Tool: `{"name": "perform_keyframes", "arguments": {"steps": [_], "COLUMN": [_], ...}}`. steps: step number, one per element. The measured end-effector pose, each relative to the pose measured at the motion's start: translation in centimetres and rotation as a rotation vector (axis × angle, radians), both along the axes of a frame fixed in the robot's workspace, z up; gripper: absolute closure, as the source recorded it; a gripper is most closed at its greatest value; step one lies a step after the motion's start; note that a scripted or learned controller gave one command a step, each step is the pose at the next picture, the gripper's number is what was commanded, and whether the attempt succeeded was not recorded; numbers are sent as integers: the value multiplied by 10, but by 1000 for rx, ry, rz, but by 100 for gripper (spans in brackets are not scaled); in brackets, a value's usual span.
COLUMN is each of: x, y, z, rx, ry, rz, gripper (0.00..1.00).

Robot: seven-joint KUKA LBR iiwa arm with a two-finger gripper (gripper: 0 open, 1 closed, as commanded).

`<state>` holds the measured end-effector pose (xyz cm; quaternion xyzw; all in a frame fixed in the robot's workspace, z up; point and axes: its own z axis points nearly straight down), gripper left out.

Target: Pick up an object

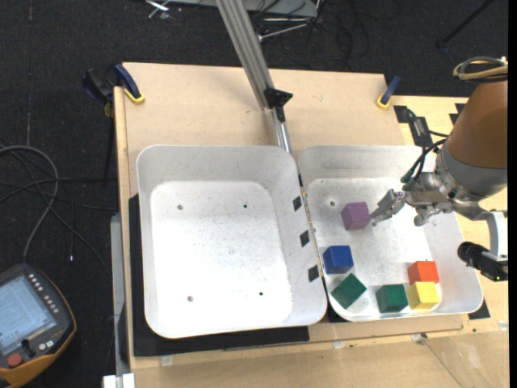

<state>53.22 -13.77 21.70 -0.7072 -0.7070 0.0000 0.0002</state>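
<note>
Several small cubes lie in the right bin (323,165). A purple cube (355,215) sits near the bin's middle. A blue cube (338,258) and a dark green cube (349,290) lie by the left wall. A green cube (392,297), a yellow cube (424,295) and an orange cube (423,272) cluster at the front right. My gripper (405,211) hangs over the right part of this bin, open, with nothing between its fingers. Its left finger (387,208) is just right of the purple cube.
The left bin (153,168) adjoins the right one along a shared wall with black clips. A slanted metal pole (250,51) ends at the back of that wall. A teach pendant (28,318) lies on the floor at the far left.
</note>
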Motion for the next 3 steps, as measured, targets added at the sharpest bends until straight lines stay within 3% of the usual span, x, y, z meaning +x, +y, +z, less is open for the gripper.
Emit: {"name": "perform_keyframes", "arguments": {"steps": [1,2,3], "x": [53,54,51], "y": [19,18,107], "z": [-96,-81,-11], "rx": [1,-1,3], "ry": [5,-1,-6], "rz": [5,3,11], "gripper": [0,100,100]}}
